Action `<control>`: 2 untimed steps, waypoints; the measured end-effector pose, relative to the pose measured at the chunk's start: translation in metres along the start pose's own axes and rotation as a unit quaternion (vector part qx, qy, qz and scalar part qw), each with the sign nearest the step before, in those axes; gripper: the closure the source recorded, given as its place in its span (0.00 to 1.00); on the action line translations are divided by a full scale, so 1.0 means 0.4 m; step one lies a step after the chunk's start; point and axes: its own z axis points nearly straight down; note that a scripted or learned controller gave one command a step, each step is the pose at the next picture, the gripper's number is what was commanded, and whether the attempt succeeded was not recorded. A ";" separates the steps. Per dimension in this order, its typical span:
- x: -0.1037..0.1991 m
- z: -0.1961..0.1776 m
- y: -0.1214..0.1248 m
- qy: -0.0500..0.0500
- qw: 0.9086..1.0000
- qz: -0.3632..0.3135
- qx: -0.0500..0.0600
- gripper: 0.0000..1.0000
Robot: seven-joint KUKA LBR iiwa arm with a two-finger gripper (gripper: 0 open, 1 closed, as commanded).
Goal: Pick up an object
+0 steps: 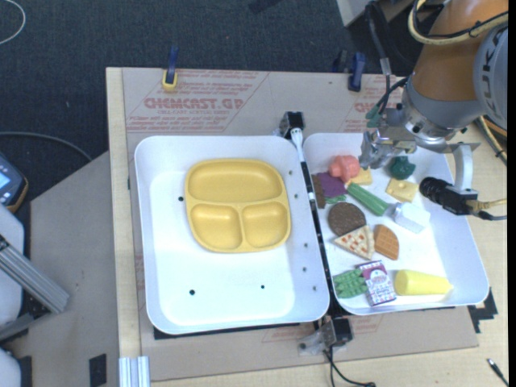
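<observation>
Nothing picked yet. My end effector [377, 153] hangs low at the right bin's [468, 252] far edge, just beside the pink toy [345, 166] and green toy [400, 168]. Can't tell its state. Grasp and lift remain. Yellow tray [238, 203] sits in the left bin [161, 240].

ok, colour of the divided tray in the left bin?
Yellow: the three-compartment plastic tray, clearest in the camera view.

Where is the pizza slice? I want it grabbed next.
In the camera view, the pizza slice lies in the right bin, near its left wall, just below the brown cookie and left of the bread-like piece.
</observation>
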 end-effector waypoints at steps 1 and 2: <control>0.133 0.033 0.031 0.000 1.000 0.000 0.001 1.00; 0.158 -0.002 0.049 0.000 1.000 0.002 0.000 1.00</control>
